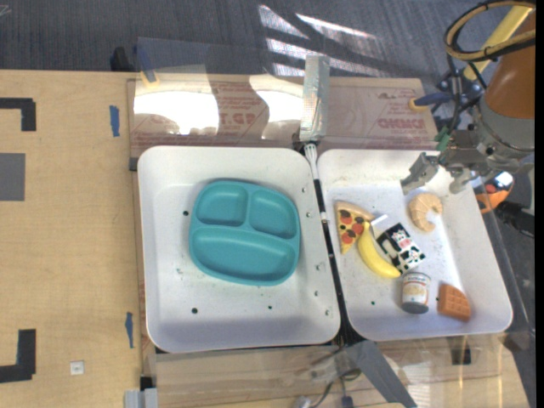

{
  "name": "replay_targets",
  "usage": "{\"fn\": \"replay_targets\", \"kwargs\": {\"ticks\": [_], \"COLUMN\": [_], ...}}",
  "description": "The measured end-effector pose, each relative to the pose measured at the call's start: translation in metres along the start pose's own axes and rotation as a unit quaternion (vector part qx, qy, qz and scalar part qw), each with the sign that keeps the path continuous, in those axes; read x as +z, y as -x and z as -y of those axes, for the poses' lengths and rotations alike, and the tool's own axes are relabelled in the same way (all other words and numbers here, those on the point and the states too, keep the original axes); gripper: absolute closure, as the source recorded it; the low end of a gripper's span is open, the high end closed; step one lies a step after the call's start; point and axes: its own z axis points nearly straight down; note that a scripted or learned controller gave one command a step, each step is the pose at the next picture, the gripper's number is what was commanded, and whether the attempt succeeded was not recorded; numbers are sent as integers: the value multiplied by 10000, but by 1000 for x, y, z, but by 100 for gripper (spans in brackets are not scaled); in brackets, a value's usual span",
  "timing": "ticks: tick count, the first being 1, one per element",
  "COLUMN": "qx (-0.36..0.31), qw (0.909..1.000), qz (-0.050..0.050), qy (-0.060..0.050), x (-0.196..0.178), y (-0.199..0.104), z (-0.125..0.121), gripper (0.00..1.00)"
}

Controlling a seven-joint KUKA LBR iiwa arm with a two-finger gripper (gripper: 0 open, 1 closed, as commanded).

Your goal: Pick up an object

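Note:
In the right bin (476, 321) lie a pizza slice (349, 225), a yellow banana (375, 255), a black-and-white toy (399, 243), a small can (414, 292), an orange waffle piece (453, 302) and a tan croissant (425, 210). My gripper (440, 175) hangs over the bin's far right part, just beyond the croissant and apart from it. Its fingers stand open with nothing between them.
The left bin (161, 313) holds a teal divided plate (245, 231). A rim between the two bins runs down the middle. Brown cardboard lies behind the bins and tan bench surface to the left. Cables loop at the upper right by the arm.

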Motion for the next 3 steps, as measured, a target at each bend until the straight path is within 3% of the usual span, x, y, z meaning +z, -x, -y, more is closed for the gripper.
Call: {"fn": "replay_targets", "kwargs": {"ticks": [1,2,3], "qx": [-1463,-1933,-1924], "qw": [9892,9811,9813], "qz": [-13,29,28], "qy": [-32,62,89], "x": [126,161,149], "y": [-18,-26,-26], "z": [-2,0,-2], "gripper": [0,0,100]}}
